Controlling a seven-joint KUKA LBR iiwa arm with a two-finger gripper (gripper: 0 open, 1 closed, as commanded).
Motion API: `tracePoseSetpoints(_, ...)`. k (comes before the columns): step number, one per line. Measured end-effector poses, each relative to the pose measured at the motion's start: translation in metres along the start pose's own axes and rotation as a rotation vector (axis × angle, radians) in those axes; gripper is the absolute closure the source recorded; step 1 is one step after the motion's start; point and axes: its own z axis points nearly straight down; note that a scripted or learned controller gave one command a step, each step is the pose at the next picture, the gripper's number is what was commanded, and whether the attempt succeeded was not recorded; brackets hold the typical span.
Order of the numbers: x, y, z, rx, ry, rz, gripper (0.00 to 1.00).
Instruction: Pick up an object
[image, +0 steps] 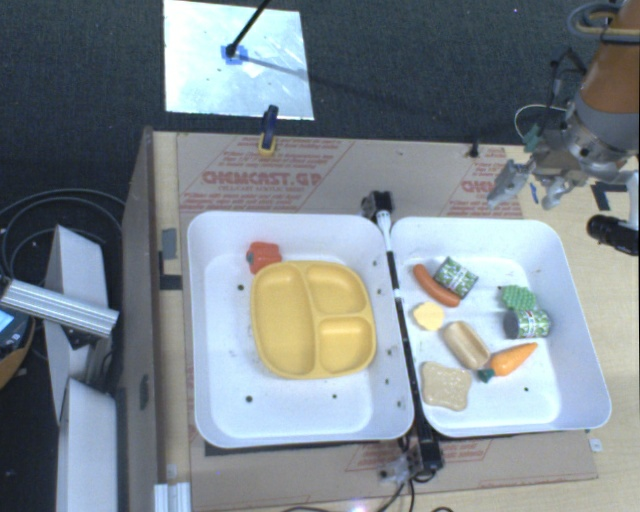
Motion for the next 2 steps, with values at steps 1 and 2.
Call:
tracePoseSetpoints(1, 0.054, -0.048, 0.1, 0.005, 0.002, -0.002, 0.0)
tracePoseSetpoints(2, 0.044, -0.031, 0.182, 0.004, 0.001, 0.002, 0.0)
